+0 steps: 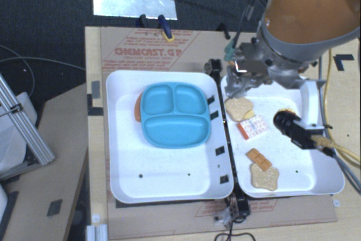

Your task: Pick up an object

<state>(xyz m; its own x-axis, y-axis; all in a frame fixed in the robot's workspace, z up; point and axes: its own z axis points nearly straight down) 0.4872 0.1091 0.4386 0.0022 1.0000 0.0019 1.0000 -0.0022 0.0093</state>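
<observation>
Camera view: slanted, above both bins.
Writing: "CHEMCAST" on cardboard [148,49].
Gripper [240,83]: over right bin [316,175]; fingers' state, cannot tell.

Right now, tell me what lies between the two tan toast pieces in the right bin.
In the camera view, between the upper toast and lower toast lie a red-and-white packet and an orange cracker.

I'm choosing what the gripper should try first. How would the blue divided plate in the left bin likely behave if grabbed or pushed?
The blue plate looks like moulded plastic, so probably stiff and light. It is wide, low and lies flat, so it should slide rather than tip or roll. Its smooth raised rim may be slippery for the gripper, and an orange thing sticks out from under its left edge.
</observation>
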